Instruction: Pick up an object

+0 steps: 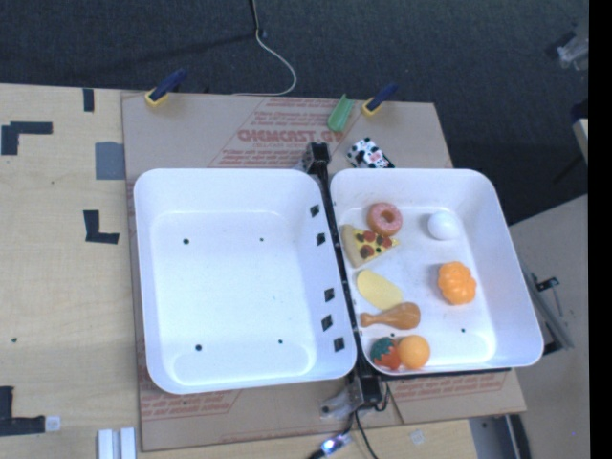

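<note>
The right bin (507, 256) holds several toy foods. A pink donut (385, 219) lies near its back, with a white egg (441, 225) to its right. A pizza slice (367, 244) sits by the left wall. Below it lie a yellow chip-shaped piece (380, 290) and a brown chicken drumstick (393, 317). An orange pepper-like toy (457, 283) rests toward the right side. An orange fruit (414, 352) and a small red and green piece (384, 353) sit at the front left corner.
The left bin (153, 256) stands beside the right one on a cardboard sheet (258, 137). Behind the bins lie a black-and-white cow toy (367, 153), a green clip (339, 114) and two blue-yellow clamps (165, 86). A cable (273, 51) hangs at the back.
</note>
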Robot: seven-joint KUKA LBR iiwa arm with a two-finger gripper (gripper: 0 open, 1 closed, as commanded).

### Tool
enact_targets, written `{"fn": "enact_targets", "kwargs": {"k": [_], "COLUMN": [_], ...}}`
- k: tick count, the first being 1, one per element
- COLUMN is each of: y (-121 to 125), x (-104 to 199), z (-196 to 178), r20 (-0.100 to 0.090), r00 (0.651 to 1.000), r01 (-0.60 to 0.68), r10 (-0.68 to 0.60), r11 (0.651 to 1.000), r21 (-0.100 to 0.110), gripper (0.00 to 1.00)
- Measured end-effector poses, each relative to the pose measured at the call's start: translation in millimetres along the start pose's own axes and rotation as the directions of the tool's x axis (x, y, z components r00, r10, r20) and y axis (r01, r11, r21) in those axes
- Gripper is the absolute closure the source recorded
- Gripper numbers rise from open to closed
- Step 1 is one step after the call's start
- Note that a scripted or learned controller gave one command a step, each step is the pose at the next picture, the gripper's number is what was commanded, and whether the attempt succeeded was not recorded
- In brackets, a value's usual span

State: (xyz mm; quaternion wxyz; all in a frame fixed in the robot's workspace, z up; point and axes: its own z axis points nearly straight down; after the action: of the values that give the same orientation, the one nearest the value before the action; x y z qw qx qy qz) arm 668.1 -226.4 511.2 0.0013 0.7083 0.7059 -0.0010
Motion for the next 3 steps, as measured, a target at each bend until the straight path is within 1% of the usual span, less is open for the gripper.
{"fn": "enact_targets", "kwargs": {"k": [1,2,3], "y": [0.5,-51.1,-62.4], "x": [3.1,30.4,1.8], "z": [-0.4,258.0,-10.0], "r20": [-0.001,-0.009,0.005], "r00": [1.000,1.000,1.000], "r01": [0.004,0.003,0.004], "r10": [-0.004,-0.003,-0.004], "r11": [1.000,1.000,1.000], "r21": [0.000,0.019,-0.017], "gripper": [0.00,0.00,0.00]}}
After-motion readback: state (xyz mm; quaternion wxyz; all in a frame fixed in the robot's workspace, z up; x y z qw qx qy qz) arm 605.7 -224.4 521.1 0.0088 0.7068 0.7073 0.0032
